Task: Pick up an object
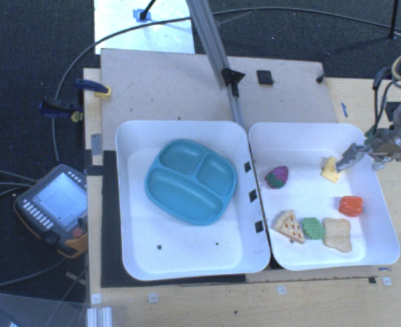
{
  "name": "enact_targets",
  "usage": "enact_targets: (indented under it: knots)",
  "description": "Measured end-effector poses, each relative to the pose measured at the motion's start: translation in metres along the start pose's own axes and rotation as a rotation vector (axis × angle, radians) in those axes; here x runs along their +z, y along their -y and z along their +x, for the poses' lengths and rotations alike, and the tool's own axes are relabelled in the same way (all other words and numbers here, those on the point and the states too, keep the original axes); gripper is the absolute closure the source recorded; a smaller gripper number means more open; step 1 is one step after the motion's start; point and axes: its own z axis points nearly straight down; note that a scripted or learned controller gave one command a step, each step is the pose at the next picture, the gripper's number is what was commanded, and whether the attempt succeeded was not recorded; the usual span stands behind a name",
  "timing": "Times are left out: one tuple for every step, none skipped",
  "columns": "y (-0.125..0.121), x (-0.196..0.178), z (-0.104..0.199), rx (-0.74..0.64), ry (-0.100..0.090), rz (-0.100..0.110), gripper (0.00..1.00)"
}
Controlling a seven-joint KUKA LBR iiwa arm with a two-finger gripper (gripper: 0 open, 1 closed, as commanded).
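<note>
The right bin (384, 251) holds several toy foods. A yellow cheese wedge (331, 170) lies near its far right, a purple and green fruit (277, 177) near its left wall, and a red pepper (350, 206) on the right. Along the front sit a pizza slice (290, 227), a green piece (314, 228) and a tan toast slice (337, 234). My gripper (347, 160) reaches in from the right over the bin's far right part. Its tip is just right of the cheese wedge, very close to it; I cannot tell whether they touch.
The left bin (139, 251) holds a blue divided plate (191, 180). A grey pole (214, 39) slants down to the bins' shared far edge. A teach pendant (54, 210) lies off the bench at the left, with cables around it.
</note>
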Motion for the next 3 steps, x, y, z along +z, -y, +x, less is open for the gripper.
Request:
enact_targets:
  knots:
    - [-0.003,0.042,-0.001,0.002,-0.001,0.002,0.0]
    - [-0.002,0.105,0.003,0.002,-0.002,0.004,0.0]
    - [-0.004,0.132,0.003,0.002,0.0,-0.002,0.0]
